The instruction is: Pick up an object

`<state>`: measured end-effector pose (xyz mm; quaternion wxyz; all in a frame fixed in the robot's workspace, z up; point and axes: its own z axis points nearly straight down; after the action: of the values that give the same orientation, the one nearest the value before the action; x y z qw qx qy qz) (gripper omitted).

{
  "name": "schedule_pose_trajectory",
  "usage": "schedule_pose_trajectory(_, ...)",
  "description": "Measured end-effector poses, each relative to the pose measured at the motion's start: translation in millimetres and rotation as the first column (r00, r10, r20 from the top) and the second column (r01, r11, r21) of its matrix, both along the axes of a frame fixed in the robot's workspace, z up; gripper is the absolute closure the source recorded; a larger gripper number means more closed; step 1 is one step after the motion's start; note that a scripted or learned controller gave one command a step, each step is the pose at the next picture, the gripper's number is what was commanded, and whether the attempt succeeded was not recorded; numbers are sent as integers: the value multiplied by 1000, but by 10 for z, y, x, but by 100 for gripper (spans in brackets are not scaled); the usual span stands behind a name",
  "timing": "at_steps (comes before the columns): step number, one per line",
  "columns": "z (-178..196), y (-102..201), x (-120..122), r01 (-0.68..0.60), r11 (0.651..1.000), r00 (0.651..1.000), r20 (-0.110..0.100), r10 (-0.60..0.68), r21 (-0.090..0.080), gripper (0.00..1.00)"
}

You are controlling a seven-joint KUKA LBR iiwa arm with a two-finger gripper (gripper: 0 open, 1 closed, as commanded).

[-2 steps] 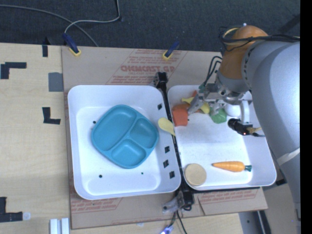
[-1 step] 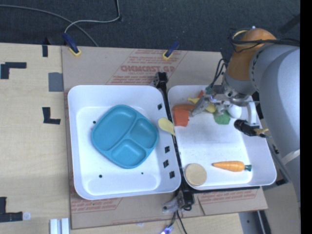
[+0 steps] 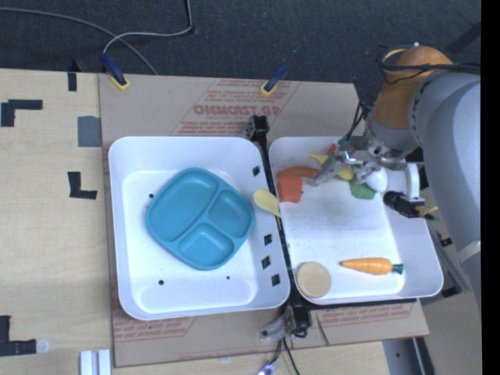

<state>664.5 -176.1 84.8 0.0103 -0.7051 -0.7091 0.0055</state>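
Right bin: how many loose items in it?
5 visible. Orange-red piece at the bin's left wall, yellow piece and green-white piece by the gripper, carrot near the front, tan disc front left. The arm may hide more.

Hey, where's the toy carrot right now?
The carrot lies in the right bin, near its front edge, just right of the round tan disc.

Grey KUKA arm (image 3: 453,155) entering from the right edge of the camera view, its broad grey link filling that side. Orange band (image 3: 402,92) sits above the wrist. The metal two-finger gripper (image 3: 332,166) points leftward and low, with the wrist angled down toward the bench.
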Motion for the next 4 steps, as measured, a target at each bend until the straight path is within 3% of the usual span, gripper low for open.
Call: schedule_pose_trajectory(4,-4,-198,30,-8,1000,1000,-7,8,23,0)
